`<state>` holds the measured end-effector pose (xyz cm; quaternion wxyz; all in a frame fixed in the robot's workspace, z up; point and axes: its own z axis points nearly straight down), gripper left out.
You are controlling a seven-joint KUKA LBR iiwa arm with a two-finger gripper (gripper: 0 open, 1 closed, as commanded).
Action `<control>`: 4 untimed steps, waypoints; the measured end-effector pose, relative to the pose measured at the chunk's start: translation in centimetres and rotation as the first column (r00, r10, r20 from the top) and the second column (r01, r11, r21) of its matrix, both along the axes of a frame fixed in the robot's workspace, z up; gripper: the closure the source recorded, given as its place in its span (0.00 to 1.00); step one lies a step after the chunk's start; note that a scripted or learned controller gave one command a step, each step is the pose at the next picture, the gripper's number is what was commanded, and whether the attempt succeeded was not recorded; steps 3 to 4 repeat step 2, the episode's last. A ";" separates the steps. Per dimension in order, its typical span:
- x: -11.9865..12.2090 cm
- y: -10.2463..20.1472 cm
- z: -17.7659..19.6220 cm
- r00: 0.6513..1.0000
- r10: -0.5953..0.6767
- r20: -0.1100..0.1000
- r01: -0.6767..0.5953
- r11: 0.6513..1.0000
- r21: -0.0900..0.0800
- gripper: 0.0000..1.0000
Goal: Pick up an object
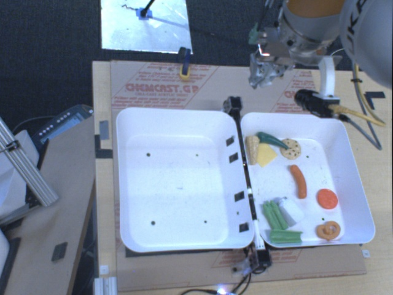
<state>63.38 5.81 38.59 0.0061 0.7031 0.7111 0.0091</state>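
Note:
My gripper (263, 75) hangs high above the bench, beyond the far edge of the right bin (353, 183), with nothing visible between its fingers. In the right bin lie a dark green pepper (272, 141), a yellow wedge (266, 155), a tan cone (252, 149), a round cookie (290, 148), a red-orange sausage (298, 181), a red disc (327, 198), an orange pretzel-like ring (329, 230), green pods (274, 216) and a pale block (291, 211).
The left bin (178, 177) sits beside the right one, joined by a black clip strip (242, 165). A yellow and blue clamp (184, 63) stands at the board's far edge. A grey device (61, 123) rests at the left.

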 end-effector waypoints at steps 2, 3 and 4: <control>-5.1 11.2 -2.1 1.000 0.001 -0.010 -0.001 1.000 0.002 1.00; -5.1 11.2 -2.1 1.000 0.001 -0.010 -0.001 1.000 0.002 1.00; -5.1 11.2 -2.1 1.000 0.001 -0.010 -0.001 1.000 0.002 1.00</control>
